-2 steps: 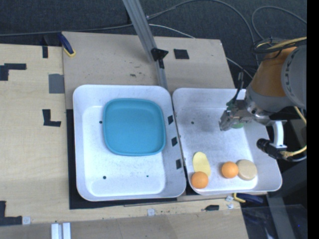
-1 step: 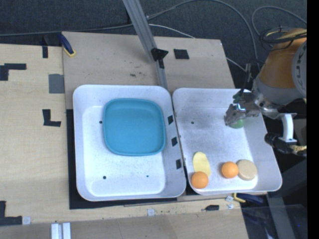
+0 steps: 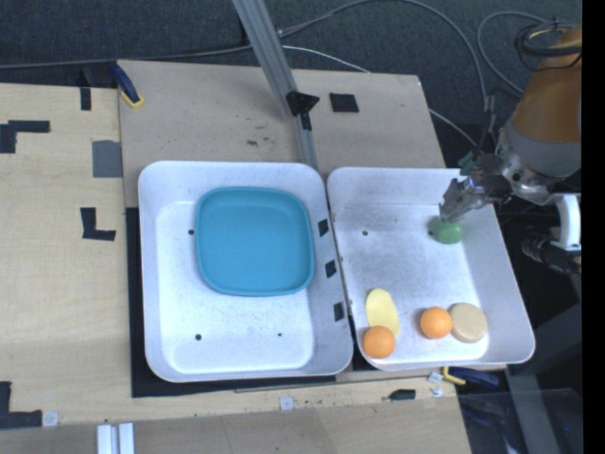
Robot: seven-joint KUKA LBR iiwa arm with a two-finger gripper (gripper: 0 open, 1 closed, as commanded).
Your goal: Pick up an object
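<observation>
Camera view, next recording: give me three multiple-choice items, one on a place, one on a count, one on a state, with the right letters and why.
1. Where is the blue plate?
A. left bin
B. right bin
C. bare bench

2. How many orange balls are in the right bin?
A. none
B. two
C. five

3. Where is the green ball?
A. on the blue plate
B. resting on the right bin's floor
C. outside both bins

Answers: 1 A, the plate lies in the left bin. 2 B, one orange ball sits beside the yellow piece, another beside the beige one. 3 B, it lies there just under the gripper.
</observation>
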